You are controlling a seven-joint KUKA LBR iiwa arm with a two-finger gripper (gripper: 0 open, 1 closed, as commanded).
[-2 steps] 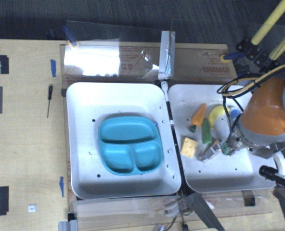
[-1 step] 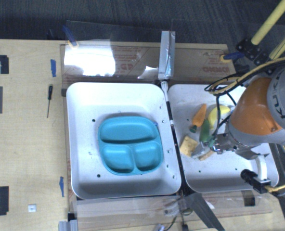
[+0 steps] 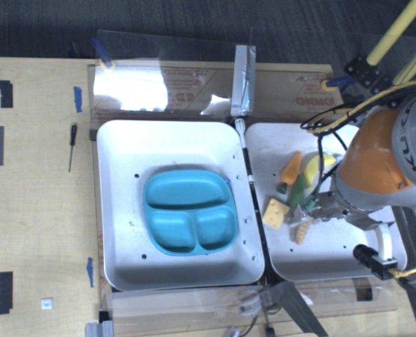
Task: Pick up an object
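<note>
While my arm [image 3: 377, 163] reaches in from the right over the right bin [image 3: 334, 255], the left bin [image 3: 124, 209] holds a blue divided tray [image 3: 190, 209]. My gripper [image 3: 312, 206] sits low among the toy food in the right bin; I cannot tell how it stands. Just beside it lie a yellow piece [image 3: 313, 166], a green piece [image 3: 297, 188], an orange carrot [image 3: 290, 168], a cheese-like wedge [image 3: 273, 213] and a small tan piece [image 3: 301, 232].

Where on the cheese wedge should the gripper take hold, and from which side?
Grip the cheese wedge across its two flat sides, coming straight down from above. It lies flat in the right bin, apart from the carrot, with bare floor to its left.
</note>
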